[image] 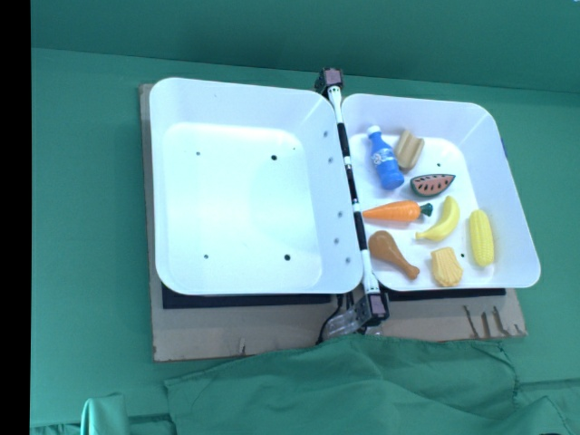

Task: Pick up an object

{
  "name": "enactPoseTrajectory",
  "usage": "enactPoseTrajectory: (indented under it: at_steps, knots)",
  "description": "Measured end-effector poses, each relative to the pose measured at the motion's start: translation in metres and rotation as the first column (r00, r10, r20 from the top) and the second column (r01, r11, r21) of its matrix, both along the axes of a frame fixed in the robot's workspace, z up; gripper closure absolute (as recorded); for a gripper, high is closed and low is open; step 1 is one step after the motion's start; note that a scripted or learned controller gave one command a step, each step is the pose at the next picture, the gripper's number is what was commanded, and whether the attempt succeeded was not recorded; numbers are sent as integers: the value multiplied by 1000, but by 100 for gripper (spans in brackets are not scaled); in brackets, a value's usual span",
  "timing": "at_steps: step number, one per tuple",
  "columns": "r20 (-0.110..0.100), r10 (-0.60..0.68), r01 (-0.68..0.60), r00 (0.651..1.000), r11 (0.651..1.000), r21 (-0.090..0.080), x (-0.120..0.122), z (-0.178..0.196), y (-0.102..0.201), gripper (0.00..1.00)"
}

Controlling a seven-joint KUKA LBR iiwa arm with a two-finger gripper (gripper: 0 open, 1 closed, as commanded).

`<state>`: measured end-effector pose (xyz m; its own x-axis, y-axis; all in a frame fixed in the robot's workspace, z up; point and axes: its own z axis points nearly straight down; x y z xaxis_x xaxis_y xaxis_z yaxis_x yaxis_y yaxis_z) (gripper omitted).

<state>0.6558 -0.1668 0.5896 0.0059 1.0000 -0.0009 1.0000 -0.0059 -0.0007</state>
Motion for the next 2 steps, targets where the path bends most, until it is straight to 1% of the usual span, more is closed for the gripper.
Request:
enactPoseTrajectory:
  at_steps: [1,2]
  knots:
    - [17,5,-5,1000,1000,-6,44,46,20,0]
    - [3,5,-5,1000,1000,-1,43,34,47,0]
